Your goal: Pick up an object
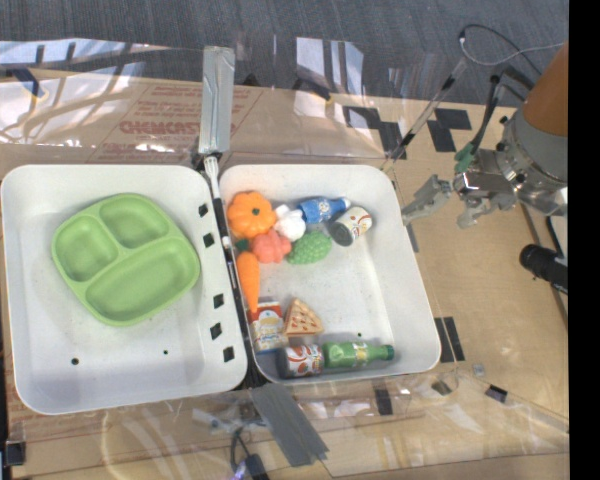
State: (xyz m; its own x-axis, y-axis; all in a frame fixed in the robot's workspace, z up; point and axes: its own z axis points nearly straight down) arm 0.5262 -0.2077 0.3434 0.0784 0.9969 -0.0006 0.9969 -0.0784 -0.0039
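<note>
Hovering right of the right bin (412, 298), gripper (442, 200) open, empty, toys clustered inside, green plate (126, 258) apart.

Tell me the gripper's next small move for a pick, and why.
Probably move the gripper left, over the right bin. It hangs outside that bin's right wall with nothing seen between its fingers, while every toy lies inside. The cup is the nearest one and stands a little apart from the pile, so it looks the easiest first target.
</note>
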